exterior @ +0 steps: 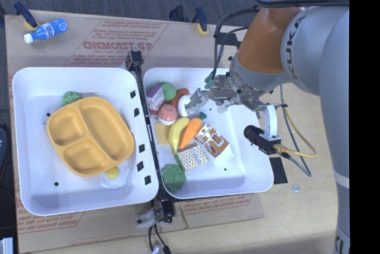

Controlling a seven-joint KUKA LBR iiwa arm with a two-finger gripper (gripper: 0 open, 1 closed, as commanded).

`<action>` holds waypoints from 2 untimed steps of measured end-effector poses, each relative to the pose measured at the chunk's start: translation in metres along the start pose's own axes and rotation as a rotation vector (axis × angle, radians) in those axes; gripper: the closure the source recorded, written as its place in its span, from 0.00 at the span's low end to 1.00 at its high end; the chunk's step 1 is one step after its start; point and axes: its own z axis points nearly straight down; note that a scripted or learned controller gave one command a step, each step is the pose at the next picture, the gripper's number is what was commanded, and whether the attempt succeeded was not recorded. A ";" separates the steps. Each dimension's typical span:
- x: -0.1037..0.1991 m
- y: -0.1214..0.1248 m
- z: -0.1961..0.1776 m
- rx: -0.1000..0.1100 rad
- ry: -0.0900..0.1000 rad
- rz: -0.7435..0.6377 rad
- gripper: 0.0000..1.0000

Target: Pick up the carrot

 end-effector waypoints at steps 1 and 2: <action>-0.010 0.016 0.130 -0.001 -0.001 -0.331 0.00; -0.010 0.016 0.119 0.000 -0.001 -0.335 1.00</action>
